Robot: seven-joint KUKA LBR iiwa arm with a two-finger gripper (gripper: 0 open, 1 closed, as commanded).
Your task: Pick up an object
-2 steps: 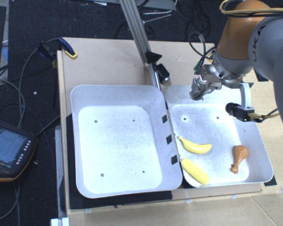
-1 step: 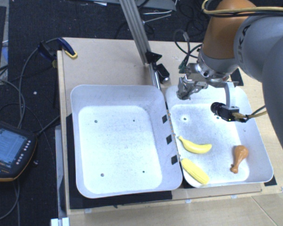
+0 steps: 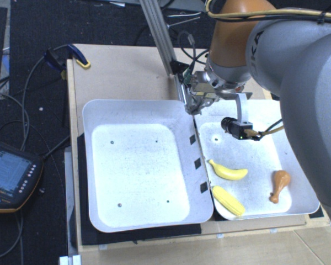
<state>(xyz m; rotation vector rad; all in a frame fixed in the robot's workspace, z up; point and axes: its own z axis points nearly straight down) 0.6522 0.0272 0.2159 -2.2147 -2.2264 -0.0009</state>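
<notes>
The gripper (image 3: 196, 105), jaws unreadable, is hovering at the right bin's (image 3: 298, 206) far-left corner; the banana (image 3: 229, 172) is lying nearer, long axis left-right.

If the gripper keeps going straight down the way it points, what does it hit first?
Most likely the rim where the two bins meet: the gripper hangs over the near edge of the right bin. The banana lies well off that line. Height is hard to judge from this slant.
</notes>
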